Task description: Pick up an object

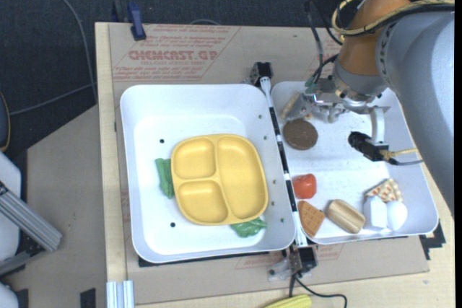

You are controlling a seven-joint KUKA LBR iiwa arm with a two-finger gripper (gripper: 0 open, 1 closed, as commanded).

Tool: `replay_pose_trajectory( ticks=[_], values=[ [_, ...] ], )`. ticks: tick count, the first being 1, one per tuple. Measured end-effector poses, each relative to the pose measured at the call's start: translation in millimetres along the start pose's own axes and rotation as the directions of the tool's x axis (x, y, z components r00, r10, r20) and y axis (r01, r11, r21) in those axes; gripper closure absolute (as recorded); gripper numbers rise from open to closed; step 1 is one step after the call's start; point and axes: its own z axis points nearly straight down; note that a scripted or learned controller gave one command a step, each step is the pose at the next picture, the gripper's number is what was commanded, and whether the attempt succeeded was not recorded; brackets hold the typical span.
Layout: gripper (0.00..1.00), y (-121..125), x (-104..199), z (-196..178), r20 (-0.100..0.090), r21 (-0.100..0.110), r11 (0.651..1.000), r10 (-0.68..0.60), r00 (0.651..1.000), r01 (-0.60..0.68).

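Note:
My gripper (320,106) hangs low over the far left corner of the right bin (339,162), under the orange-banded wrist. Just in front of it lies a round brown patty (299,134). A small tan piece (291,106) sits at the gripper's left side, against the bin wall; whether it is held is unclear. Nearer the front are a red tomato (305,185), an orange wedge (311,217), a bread roll (345,216), a waffle-patterned piece (385,191) and white pieces (385,213).
The left bin (144,119) holds a yellow divided plate (219,178), with a green leaf (165,177) at its left and another green piece (249,228) at its front. The big grey arm covers the right bin's far right side.

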Motion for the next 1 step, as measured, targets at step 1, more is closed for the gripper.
replay_pose_trajectory(
  ticks=[1],
  values=[
    [0.00,11.1,1.0,2.6,0.001,0.018,1.000,0.000,1.000,0.000]
  ],
)
